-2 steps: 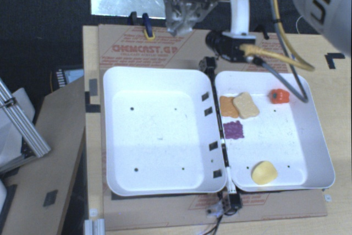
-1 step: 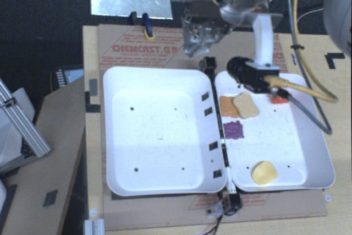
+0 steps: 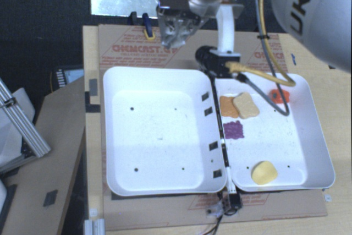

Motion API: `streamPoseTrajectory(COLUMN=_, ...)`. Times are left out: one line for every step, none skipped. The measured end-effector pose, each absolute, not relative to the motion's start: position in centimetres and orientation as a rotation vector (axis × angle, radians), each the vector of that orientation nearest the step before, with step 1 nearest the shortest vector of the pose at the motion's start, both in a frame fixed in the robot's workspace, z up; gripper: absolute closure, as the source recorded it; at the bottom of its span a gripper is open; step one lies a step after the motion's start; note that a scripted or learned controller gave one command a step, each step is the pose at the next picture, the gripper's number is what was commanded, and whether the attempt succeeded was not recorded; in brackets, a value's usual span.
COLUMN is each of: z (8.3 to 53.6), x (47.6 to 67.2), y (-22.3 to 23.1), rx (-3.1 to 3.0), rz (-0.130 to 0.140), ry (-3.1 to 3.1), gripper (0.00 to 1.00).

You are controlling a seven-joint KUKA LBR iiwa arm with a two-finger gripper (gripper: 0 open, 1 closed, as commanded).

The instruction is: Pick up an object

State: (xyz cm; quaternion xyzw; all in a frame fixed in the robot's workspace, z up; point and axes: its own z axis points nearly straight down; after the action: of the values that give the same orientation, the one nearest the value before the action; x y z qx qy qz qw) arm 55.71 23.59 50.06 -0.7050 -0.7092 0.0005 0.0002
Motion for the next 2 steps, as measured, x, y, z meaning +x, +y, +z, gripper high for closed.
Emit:
streamPoseTrajectory(z=53.80, x=50.43, y=23.47, rx=-2.214, rz=-0.009, ry=-2.230, gripper=1.00)
streamPoseTrajectory(z=54.68, x=50.64, y=23.48, rx=-2.213, rz=-0.009, ry=-2.231, gripper=1.00)
